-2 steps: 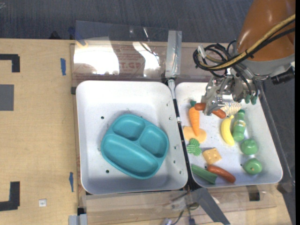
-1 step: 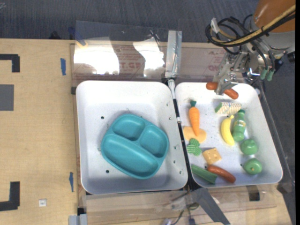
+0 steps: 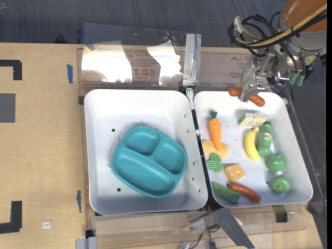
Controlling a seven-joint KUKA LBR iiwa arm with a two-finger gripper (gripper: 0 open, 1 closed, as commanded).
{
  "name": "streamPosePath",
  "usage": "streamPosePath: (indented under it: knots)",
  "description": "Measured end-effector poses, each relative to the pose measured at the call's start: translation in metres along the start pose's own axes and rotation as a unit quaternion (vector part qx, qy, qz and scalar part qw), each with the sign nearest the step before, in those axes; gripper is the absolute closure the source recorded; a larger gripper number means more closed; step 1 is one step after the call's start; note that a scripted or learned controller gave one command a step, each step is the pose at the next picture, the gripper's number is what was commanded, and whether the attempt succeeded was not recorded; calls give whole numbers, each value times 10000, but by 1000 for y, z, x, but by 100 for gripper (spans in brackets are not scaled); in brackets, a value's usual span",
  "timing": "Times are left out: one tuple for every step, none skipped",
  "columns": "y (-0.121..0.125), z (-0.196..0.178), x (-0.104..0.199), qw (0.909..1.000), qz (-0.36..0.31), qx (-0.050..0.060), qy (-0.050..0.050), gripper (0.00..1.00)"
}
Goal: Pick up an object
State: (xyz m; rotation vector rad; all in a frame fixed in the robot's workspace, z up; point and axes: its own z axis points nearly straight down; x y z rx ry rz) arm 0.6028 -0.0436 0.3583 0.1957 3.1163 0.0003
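- Camera view: gripper (image 3: 252, 88) hangs at the far edge of the right bin (image 3: 298, 139), near its far-left corner, with a red sausage (image 3: 248, 96) between its fingers; the two ends of the sausage stick out either side, so the hand looks clamped on it.
- Sausage sits at rim height over the bin's far edge, apart from the other toys.
- Below in the same bin: carrot (image 3: 215, 131) by the left wall, banana (image 3: 251, 144) mid-bin, green bottle (image 3: 264, 139) touching the banana, two green apples (image 3: 276, 163) by the right wall, a second sausage (image 3: 245, 192) at the near edge.
- Left bin (image 3: 98, 118) carries a teal divided plate (image 3: 149, 161).
- Step in hand, my read: lift. To do it well, go straight up and slow, keep the squeeze steady, clear the rim before any sideways travel.
- Risk: the round sausage could roll out of the grip.
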Motion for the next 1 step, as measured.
streamPosePath:
  knots:
    - [-18,76,57,9976,-687,-2,87,100]
